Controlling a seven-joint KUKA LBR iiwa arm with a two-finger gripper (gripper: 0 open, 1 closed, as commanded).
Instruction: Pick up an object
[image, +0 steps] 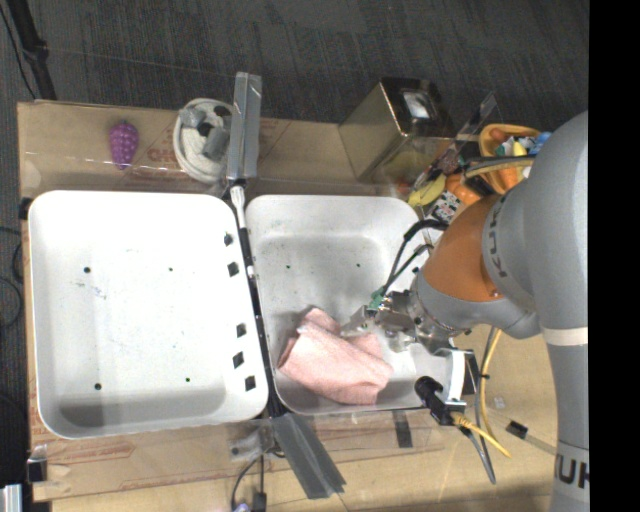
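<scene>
One pink cloth (335, 362) lies crumpled at the near edge of the right bin (330, 225) — soft, light, floppy, best pinched at a raised fold. The gripper (372, 322) sits at its upper right edge; how wide it stands, or whether it has cloth, cannot be told — two bins, left bin (130, 300) bare

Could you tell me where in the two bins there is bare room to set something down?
The left bin is bare across its floor. In the right bin, the far half is free; the near half is crowded by the pink cloth and the gripper.
</scene>
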